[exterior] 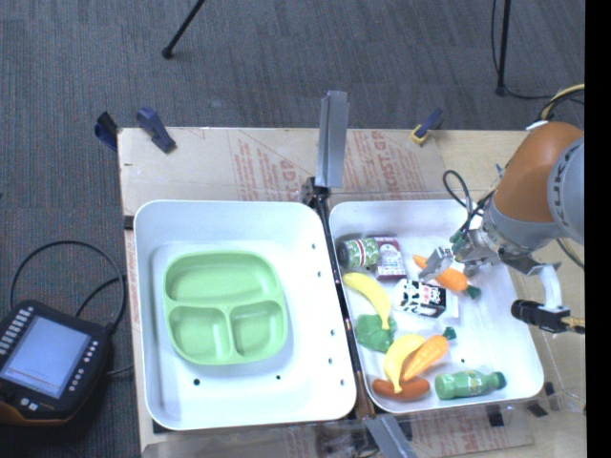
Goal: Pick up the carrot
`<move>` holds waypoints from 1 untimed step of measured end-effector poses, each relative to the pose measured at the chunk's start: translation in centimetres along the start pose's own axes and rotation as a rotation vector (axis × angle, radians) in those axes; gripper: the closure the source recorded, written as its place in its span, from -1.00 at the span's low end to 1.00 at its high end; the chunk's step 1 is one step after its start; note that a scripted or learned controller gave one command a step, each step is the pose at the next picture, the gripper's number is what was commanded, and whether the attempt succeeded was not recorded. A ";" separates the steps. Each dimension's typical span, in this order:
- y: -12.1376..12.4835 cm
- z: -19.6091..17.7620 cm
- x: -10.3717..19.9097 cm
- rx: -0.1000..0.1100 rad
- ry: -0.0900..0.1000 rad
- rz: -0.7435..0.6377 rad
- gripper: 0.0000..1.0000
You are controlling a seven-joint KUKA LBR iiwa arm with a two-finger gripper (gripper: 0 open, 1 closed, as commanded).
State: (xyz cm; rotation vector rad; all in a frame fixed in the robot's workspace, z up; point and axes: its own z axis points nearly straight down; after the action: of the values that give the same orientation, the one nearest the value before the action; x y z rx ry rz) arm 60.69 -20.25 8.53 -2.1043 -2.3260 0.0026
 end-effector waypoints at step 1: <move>0.0 -0.8 0.1 0.002 0.002 -0.001 1.00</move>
State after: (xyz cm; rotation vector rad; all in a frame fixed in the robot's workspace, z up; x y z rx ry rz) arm 60.73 -20.19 9.34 -2.1011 -2.3249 0.0031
